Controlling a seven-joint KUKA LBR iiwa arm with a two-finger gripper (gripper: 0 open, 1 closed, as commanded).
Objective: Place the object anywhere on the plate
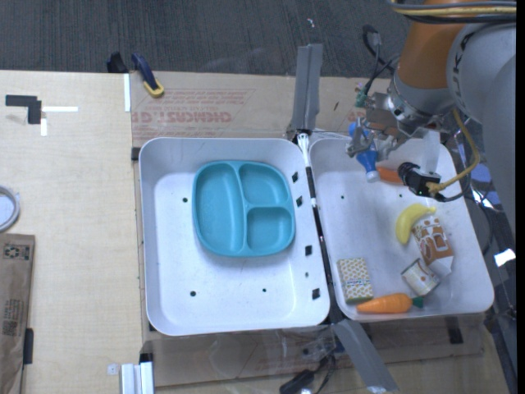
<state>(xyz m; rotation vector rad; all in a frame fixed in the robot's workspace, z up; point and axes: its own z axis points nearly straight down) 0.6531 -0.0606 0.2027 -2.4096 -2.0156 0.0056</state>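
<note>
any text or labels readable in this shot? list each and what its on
Red print on the cardboard sheet behind the bins: upside down and faint, too blurred to read with confidence.
Recycling-type symbol on the brown paper bag at the left edge: a sign, with no legible words.
Printing on the small carton and the can in the right bin: too small to read.

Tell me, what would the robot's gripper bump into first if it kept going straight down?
Probably the white floor of the right bin near its back corner. The gripper points down there, beside an orange-tipped thing, though depth is hard to judge.
</note>
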